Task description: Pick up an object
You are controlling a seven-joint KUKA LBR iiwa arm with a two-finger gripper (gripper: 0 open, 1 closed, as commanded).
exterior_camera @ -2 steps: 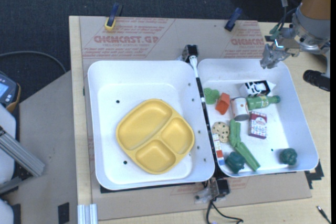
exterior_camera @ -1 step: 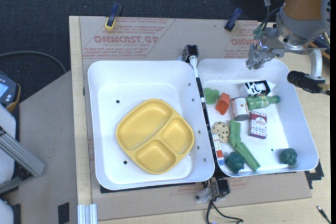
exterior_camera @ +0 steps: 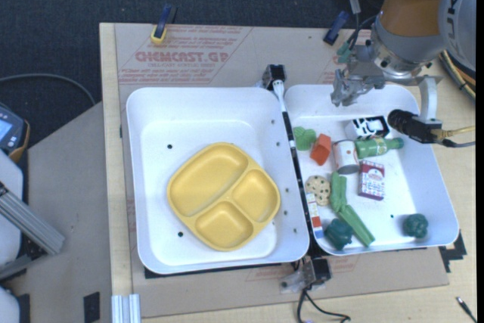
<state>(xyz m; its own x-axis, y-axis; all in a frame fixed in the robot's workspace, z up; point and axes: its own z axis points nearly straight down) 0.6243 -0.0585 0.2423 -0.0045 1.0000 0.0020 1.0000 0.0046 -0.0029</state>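
My gripper [exterior_camera: 344,96] hangs over the far edge of the right bin [exterior_camera: 435,185], above bare white floor, with nothing between its fingers. Just in front of it lie a black-and-white item [exterior_camera: 368,126], a green bottle [exterior_camera: 376,147] and a silver can [exterior_camera: 345,155]. Further left are a green piece [exterior_camera: 304,138] and an orange block [exterior_camera: 321,149]. Toward the near side lie a red box [exterior_camera: 372,181], a cookie [exterior_camera: 318,189], a long green vegetable [exterior_camera: 346,209], a dark green lump [exterior_camera: 338,235] and a small broccoli-like piece [exterior_camera: 415,224].
The left bin [exterior_camera: 151,125] holds a yellow divided plate [exterior_camera: 223,195]. A black clamp [exterior_camera: 273,76] sits at the far end of the ridge between the bins. Cables and a black connector [exterior_camera: 408,125] hang at the right bin's far right corner.
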